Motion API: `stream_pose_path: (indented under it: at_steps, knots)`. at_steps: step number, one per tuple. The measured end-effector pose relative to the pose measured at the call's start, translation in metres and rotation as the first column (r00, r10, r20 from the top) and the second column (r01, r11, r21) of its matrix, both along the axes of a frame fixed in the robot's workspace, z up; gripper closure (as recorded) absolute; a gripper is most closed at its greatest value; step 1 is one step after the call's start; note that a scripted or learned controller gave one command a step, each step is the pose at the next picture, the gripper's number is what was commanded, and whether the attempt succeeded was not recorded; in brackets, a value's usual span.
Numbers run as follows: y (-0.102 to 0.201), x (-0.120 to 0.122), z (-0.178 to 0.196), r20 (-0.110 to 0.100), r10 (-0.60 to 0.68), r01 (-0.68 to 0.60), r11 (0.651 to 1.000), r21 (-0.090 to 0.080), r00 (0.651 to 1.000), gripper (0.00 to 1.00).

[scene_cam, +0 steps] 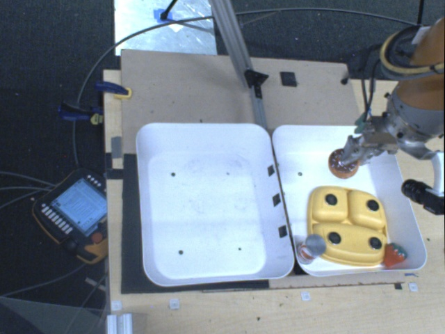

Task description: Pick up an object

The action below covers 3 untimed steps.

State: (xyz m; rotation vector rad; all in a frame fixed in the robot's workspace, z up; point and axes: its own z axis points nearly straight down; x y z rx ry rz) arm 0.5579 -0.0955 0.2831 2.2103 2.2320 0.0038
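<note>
The right bin (300, 149) holds a brown ring-shaped object with speckles (339, 164) near its far side. My gripper (351, 152) reaches in from the right and hangs directly over that brown ring, covering its right part; whether it touches the ring is unclear. A large yellow moulded piece with dark holes (348, 225) lies in the near half of the same bin. A small grey round object (314, 244) rests at the yellow piece's near-left corner. At its near-right corner sits a small red object (395, 255).
The left bin (201, 200) lies beside the right one, their rims meeting along a line of black clips (276, 199). A slanted metal pole (233, 33) rises from the bench behind the bins. A teach pendant (73, 211) lies off the bench at left.
</note>
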Motion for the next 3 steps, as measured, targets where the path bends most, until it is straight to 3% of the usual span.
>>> stream_pose_path:
  at_steps: [3]
  knots:
    - [0.160, -0.024, -0.028, -0.002, 0.000, 0.000, 1.000, 0.000, 1.000, 1.00]
